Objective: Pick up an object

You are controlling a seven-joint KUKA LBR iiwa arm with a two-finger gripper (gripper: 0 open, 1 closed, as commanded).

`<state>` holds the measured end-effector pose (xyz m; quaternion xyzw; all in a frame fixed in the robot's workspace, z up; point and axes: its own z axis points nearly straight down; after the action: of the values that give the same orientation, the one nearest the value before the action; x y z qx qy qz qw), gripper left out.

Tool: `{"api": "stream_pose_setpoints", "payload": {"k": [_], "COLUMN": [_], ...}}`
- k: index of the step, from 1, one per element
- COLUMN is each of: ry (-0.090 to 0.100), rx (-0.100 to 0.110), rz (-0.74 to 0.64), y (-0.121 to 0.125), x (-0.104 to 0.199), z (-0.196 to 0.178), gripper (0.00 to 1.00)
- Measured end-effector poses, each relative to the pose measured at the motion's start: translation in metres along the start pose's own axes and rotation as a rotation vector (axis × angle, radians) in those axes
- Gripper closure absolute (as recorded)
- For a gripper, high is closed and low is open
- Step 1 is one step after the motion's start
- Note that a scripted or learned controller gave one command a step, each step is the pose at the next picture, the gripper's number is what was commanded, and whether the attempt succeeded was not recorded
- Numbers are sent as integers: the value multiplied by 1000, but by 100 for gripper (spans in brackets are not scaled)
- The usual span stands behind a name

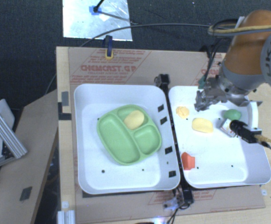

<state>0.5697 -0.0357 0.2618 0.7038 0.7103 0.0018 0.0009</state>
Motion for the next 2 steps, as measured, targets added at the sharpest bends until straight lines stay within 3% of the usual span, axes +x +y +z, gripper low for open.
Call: {"api": "stream_pose_setpoints", "payload": {"k": [2], "ry": [0], "rx": [1], "rz": [1], "y": [52], "x": [78], "z": [10], "gripper": [100]}}
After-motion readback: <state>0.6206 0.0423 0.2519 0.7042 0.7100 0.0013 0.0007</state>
